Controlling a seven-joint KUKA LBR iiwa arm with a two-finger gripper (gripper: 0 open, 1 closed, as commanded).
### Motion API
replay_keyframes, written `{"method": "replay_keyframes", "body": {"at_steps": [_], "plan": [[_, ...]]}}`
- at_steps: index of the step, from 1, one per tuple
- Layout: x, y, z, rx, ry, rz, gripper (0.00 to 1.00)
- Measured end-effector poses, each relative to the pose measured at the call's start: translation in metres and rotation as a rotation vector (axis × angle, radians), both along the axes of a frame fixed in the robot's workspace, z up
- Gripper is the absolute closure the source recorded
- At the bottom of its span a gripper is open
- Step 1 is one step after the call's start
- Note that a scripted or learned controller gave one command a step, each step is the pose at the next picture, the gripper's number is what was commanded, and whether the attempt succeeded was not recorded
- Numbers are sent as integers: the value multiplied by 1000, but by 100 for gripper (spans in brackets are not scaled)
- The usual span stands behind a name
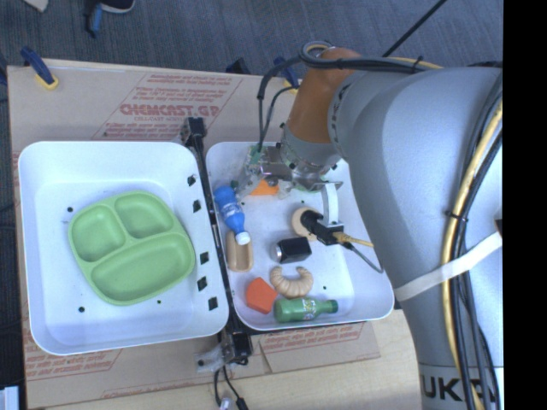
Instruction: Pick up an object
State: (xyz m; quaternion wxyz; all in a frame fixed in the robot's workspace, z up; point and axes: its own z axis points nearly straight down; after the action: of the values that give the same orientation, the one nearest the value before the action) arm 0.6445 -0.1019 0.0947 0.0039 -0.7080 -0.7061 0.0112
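Arm (410, 143) comes in from 3 o'clock and bends down over the right bin (369, 293). Gripper (272, 176) sits low at the bin's 12 o'clock end. It is buried in wrist hardware and glare, so I cannot tell whether it is open, closed or gripping anything.

Candidate objects all lie in the right bin:
- Orange piece (265, 190) is just at 6 o'clock of the gripper, and I cannot tell whether they touch.
- Blue bottle (228, 209) is on its side along the bin's 9 o'clock wall, white cap toward 5 o'clock.
- Tan block (238, 255) is right below the bottle's cap.
- Tan ring (299, 220) is near bin centre, partly hidden.
- Black cylinder (293, 249) lies just at 6 o'clock of the ring.
- Croissant-shaped toy (291, 281) is at 6 o'clock of the cylinder.
- Orange-red block (261, 295) is at 8 o'clock of the croissant-shaped toy.
- Green bottle (305, 309) is on its side along the 6 o'clock wall, beside the orange-red block.

Left bin (43, 229) holds a green divided plate (132, 248), well apart from the gripper. Both bins sit on cardboard (171, 101) on the worktop.
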Motion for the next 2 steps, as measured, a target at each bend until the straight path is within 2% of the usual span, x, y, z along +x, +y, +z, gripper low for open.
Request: {"method": "replay_keyframes", "body": {"at_steps": [1, 2], "plan": [[0, 4, 7, 7, 1, 6, 100], [0, 2, 8, 2, 0, 6, 0]]}}
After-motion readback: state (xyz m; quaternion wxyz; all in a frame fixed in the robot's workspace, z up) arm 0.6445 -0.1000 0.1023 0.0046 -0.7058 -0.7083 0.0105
